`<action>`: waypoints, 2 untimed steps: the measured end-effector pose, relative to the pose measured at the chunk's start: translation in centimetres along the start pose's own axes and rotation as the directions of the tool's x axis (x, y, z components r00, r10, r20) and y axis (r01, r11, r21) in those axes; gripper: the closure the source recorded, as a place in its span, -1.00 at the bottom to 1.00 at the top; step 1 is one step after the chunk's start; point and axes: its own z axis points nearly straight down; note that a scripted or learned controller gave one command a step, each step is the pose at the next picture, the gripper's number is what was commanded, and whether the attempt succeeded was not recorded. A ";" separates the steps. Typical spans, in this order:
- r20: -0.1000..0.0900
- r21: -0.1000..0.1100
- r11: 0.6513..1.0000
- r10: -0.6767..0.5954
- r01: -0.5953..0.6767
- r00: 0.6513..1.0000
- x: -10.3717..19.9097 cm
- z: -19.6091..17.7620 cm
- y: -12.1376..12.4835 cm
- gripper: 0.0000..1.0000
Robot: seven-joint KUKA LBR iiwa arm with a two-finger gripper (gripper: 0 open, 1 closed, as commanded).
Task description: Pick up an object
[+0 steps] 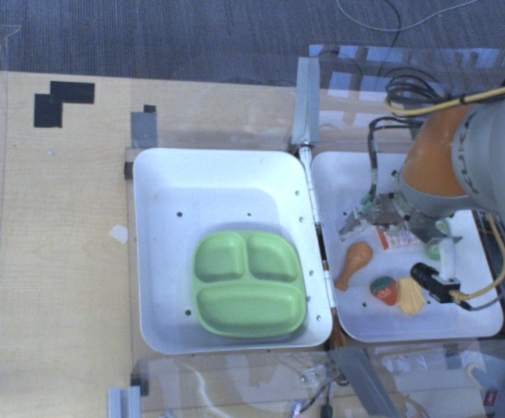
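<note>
**Kid:** Where's the toy drumstick point(354, 263)?

**Helper:** In the bin point(472, 317), at six o'clock from the gripper point(358, 220). I can't tell if it's wide or narrow. Go down slowly over the fat end.

The left bin point(141, 233) is mostly open. Its upper half and left side are bare floor, and a green divided plate point(249, 284) fills the lower middle, close to the near wall. In the right bin point(338, 174) the arm point(461, 159) covers the upper right and centre. Clear floor lies in the upper left corner and along the near edge. A toy drumstick point(353, 263), a red and green toy point(383, 287) and a yellow piece point(412, 299) crowd the lower middle, near one another. A red-and-white packet point(399, 239) lies just under the arm.
</note>
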 end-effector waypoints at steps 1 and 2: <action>0.003 0.003 0.995 0.103 -0.103 0.995 -8.2 0.0 -0.3 -1.00; 0.009 -0.007 0.995 0.097 -0.097 0.995 -8.3 -1.4 0.0 1.00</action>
